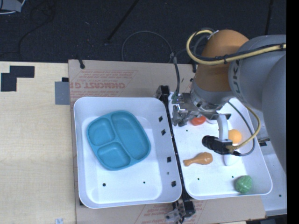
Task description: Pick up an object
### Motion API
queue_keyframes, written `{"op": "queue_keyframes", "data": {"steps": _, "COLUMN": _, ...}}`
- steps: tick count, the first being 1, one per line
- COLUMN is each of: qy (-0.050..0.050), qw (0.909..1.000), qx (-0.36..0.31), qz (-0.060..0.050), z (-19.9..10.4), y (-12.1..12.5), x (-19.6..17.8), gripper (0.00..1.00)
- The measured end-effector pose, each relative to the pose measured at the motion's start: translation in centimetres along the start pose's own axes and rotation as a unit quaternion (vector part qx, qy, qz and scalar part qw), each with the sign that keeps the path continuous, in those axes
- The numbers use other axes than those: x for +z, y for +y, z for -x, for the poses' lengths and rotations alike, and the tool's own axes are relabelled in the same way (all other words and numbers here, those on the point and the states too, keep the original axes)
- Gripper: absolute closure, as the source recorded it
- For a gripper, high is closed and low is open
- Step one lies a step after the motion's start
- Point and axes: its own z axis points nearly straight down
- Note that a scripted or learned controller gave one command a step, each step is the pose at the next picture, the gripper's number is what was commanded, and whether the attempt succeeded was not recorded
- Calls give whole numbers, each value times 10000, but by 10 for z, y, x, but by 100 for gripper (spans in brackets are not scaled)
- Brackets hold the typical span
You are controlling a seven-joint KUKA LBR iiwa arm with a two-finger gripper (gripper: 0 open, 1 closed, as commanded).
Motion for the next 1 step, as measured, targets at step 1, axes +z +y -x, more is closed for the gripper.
{"op": "queue_keyframes", "data": {"steps": 1, "qy": -3, "qw": 10000, "qx": 5, "qz": 5, "z": -45, "y": 14, "x": -10, "gripper": 100}}
